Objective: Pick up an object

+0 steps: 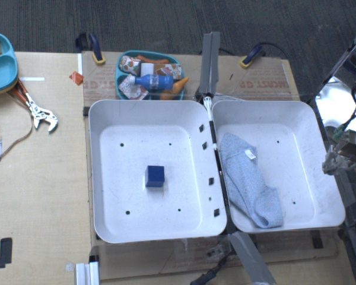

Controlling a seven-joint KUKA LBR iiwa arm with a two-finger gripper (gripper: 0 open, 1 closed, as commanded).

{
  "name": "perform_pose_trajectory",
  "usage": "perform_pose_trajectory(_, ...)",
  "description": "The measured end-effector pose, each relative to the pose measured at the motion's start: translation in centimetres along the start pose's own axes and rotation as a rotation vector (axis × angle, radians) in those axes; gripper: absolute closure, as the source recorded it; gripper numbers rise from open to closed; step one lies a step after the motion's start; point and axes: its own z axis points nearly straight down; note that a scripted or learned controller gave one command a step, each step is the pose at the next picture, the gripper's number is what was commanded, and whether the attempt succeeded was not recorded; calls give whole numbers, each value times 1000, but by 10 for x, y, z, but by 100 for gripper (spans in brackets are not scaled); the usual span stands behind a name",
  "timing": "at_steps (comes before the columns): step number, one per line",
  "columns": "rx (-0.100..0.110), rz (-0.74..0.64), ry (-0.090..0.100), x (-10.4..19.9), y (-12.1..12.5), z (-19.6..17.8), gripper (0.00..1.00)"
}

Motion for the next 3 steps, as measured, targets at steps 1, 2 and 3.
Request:
perform_pose_trajectory(1, -2, -139, 1, 72, 3, 52, 100)
perform_pose_trajectory(2, -2, 106, 1, 36, -6, 53, 100)
perform_pose_trajectory(3, -1, 566, 0, 124, 9, 44, 100)
